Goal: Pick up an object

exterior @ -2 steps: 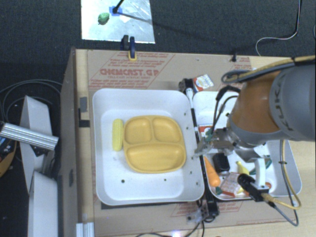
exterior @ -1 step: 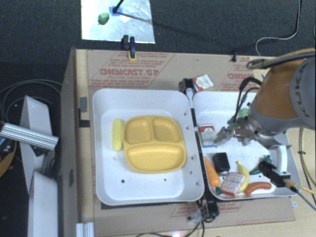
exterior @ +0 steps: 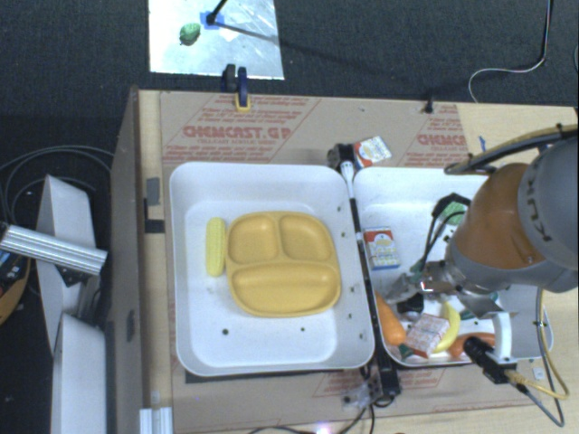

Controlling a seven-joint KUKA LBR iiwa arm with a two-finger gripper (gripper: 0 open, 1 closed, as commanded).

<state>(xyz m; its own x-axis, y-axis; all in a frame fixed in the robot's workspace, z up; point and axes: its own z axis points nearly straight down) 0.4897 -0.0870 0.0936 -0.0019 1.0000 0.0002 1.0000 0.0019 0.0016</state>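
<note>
In the left bin (exterior: 194, 333) an ear of corn (exterior: 215, 246) lay lengthwise near the left wall, just beside a yellow divided plate (exterior: 281, 263) that filled the middle. The plate had three compartments, two small ones at the top and one long one below.

In the right bin (exterior: 398, 188) a small carton (exterior: 382, 248) with a red and white label lay close to the wall between the two bins. Lower down, an orange carrot (exterior: 389, 322) lay slanted in the near left corner. Next to it sat a pale wrapped packet (exterior: 423, 336), touching a banana (exterior: 449, 326), with a second orange piece (exterior: 478, 342) at the banana's right.

The arm (exterior: 516, 224) hung over this pile, and its gripper (exterior: 425, 283) sat low just above the banana and packet. How the gripper stood could not be told.
</note>
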